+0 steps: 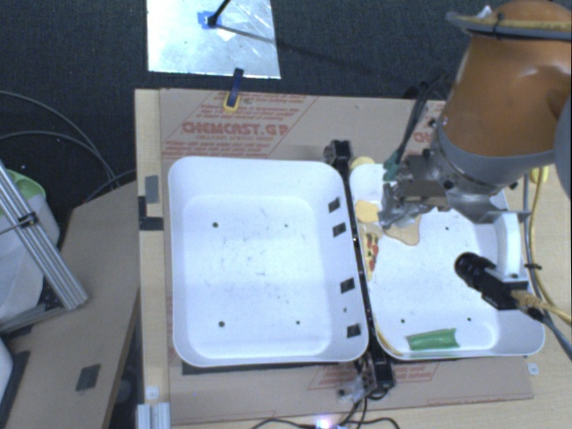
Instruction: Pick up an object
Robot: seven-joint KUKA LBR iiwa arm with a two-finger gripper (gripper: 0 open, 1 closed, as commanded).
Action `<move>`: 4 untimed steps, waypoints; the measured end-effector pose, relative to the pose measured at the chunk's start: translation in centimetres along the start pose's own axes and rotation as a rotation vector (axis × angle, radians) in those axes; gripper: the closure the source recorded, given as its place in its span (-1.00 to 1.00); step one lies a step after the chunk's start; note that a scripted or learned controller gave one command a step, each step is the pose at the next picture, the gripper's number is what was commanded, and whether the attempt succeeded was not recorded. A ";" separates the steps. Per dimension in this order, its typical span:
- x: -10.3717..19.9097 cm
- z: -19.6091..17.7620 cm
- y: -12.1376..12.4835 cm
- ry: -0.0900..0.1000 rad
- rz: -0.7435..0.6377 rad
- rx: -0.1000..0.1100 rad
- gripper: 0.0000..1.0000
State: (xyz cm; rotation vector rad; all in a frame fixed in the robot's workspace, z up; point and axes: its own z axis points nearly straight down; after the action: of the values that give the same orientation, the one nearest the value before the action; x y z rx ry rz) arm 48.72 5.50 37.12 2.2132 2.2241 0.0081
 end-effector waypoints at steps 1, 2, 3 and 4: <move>-5.5 1.2 0.0 -0.002 0.009 0.003 1.00; -8.5 6.3 3.9 -0.003 0.007 0.006 1.00; -1.7 2.0 -0.1 0.003 -0.007 0.001 1.00; -5.3 6.8 3.1 -0.002 0.006 0.006 1.00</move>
State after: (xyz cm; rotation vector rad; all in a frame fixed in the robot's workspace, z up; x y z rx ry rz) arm 51.86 0.21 30.30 2.2223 2.2190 -0.0008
